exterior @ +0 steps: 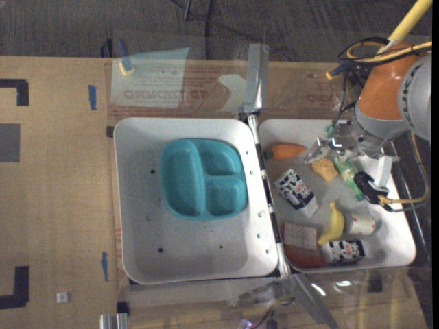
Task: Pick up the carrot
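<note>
The carrot (288, 151) is orange with a small green end and lies at the far left of the right bin (401, 242), near the divider. My gripper (330, 144) hangs over the far part of that bin, a short way to the right of the carrot and apart from it. It is just above a tan block (324, 169). The grey arm with its orange band (389, 91) reaches in from the upper right.
The right bin also holds a black-and-white carton (295, 188), a banana (334, 223), a green item (348, 177), a white cup (361, 223), a red item (303, 254) and a second carton (345, 250). A teal divided plate (204, 177) lies in the left bin (137, 238).
</note>
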Available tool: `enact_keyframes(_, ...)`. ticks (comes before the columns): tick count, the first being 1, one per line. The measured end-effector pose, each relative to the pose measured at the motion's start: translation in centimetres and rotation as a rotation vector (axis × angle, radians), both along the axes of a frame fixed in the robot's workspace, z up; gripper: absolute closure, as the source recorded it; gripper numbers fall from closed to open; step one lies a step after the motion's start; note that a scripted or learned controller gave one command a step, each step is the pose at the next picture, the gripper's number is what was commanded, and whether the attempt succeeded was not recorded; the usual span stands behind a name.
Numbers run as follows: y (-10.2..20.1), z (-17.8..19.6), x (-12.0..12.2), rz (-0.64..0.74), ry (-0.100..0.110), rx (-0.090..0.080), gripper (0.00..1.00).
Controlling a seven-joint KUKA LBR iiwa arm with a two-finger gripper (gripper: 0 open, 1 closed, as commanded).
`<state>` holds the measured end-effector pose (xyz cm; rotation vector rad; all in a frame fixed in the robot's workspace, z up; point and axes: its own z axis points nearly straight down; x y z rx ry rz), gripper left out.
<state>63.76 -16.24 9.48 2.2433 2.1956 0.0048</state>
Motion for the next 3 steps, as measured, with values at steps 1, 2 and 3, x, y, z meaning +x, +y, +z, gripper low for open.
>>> enact_keyframes(1, -0.1, 0.8, 0.1, -0.001, -0.002, 0.000, 1.00)
enact_keyframes(2, 7.6, 11.0, -2.1, -0.108, 0.006, 0.000, 1.00)
enact_keyframes(3, 7.1, 9.6, -8.1, -0.278, 0.011, 0.001, 1.00)
